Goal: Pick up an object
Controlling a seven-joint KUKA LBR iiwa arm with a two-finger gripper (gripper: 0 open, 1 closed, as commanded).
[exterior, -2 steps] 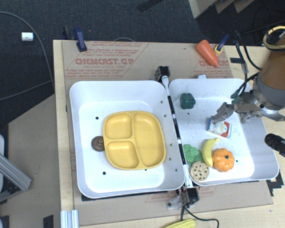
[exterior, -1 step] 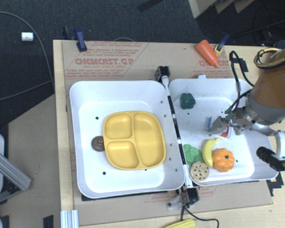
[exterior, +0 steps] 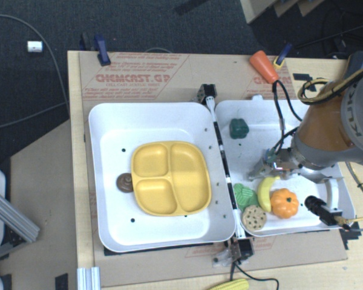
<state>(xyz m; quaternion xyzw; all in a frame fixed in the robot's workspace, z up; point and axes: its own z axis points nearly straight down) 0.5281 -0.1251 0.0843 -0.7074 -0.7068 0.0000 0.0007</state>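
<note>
Tool (exterior: 267,165) hovering low in the right bin (exterior: 254,110), over the toy-food cluster; can't tell how it's set.

You're reaching in from the right with the wrist bent down, orange band sitting above it, body covering the bin's far right. Nearest candidates: banana (exterior: 264,193) just below the tool, pumpkin (exterior: 284,203) touching it, green piece (exterior: 244,194) and cookie (exterior: 254,218) crowding the divider wall, which looks awkward for a clean grab. Teal piece (exterior: 238,127) is sitting alone at the bin's top. The left bin is carrying the yellow tray (exterior: 169,179) and a brown piece (exterior: 125,182) beside it.
</note>
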